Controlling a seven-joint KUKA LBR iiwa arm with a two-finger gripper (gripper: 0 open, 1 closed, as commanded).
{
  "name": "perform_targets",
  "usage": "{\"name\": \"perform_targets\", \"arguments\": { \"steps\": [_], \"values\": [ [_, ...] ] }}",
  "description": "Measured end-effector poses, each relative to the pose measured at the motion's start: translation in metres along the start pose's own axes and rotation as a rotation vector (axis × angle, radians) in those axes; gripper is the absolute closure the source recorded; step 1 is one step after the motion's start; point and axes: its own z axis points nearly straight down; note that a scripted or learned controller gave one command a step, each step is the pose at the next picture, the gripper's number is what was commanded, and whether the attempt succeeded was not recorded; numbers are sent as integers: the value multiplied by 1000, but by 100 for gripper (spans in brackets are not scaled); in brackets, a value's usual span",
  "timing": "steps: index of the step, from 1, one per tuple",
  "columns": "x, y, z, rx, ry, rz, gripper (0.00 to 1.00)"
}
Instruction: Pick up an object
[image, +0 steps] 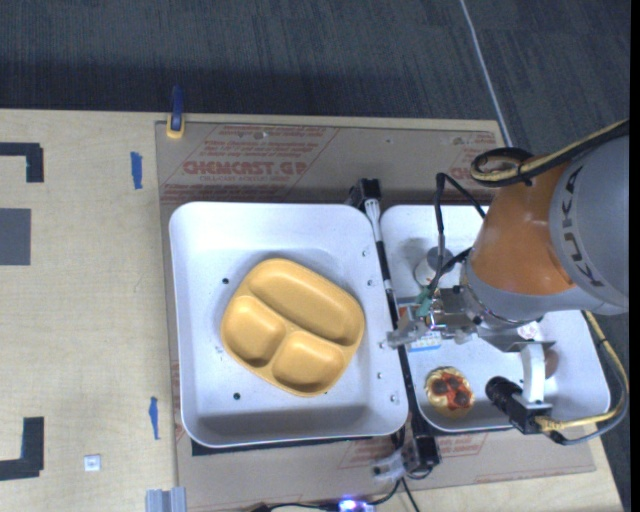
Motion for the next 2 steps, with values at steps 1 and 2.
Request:
{"name": "perform_targets", "arguments": {
  "steps": [1,2],
  "values": [
    [0,0,0,0,0,0,0],
    [0,0,0,0,0,0,0]
  ]
}}
